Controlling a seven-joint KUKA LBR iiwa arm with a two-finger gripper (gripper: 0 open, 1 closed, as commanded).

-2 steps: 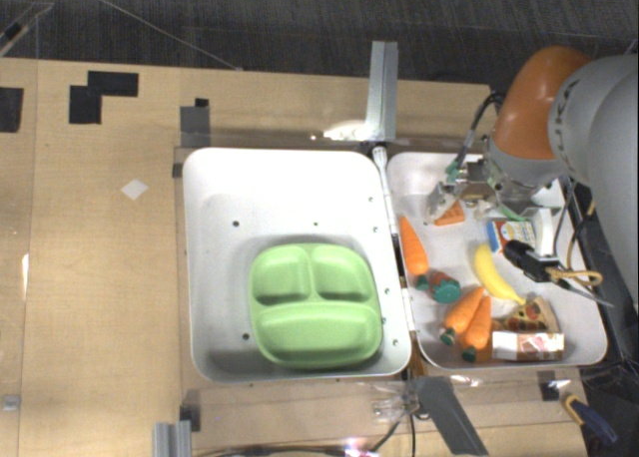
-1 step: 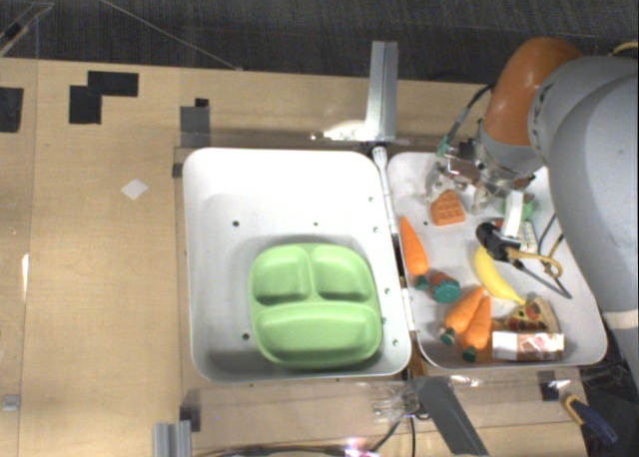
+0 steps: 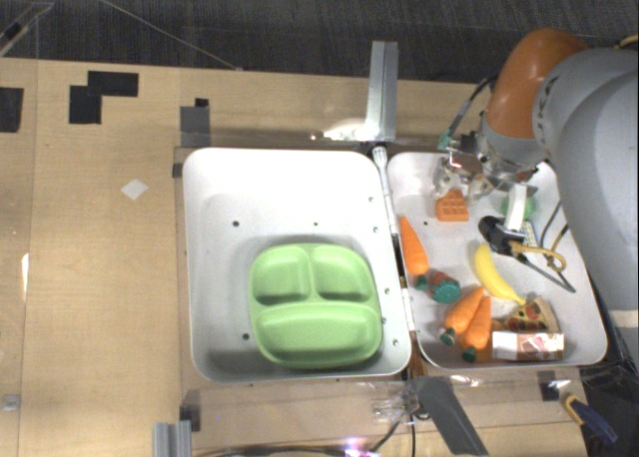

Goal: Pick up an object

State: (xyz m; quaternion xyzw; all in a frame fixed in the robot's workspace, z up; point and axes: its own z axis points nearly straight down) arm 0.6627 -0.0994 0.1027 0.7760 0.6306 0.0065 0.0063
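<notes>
Gripper [image 3: 461, 178] is hovering at the far end of the right bin [image 3: 419, 171], fingers looking spread and clamping nothing, with the small orange block [image 3: 451, 209] sitting directly beneath and just nearer the camera, so 1 short straight descent looks sufficient.

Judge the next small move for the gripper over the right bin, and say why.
Probably a short straight descent: the gripper hangs just above the orange block near the right bin's far end, apart from the carrot and banana.
</notes>
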